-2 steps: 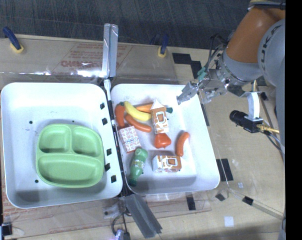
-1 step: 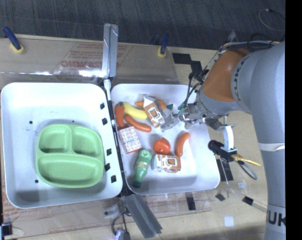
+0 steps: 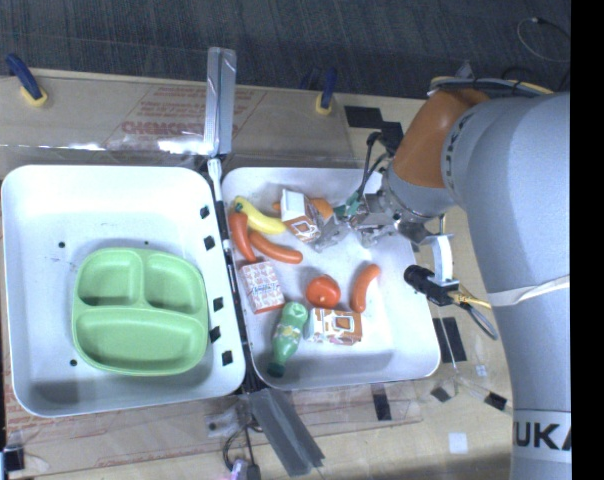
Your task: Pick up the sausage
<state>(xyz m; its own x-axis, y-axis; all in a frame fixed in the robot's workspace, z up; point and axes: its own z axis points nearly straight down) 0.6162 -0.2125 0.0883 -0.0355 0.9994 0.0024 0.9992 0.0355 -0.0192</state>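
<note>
While the orange-red curved sausage (image 3: 364,287) lies ungrasped in the right white bin (image 3: 407,353), we can't tell the metal gripper's (image 3: 344,221) state.

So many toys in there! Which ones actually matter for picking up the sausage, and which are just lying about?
For the job:
- sausages, all in the right bin
- gripper

Lying about:
- banana
- tomato
- green bottle
- small cartons
- green tray in the left bin
</note>
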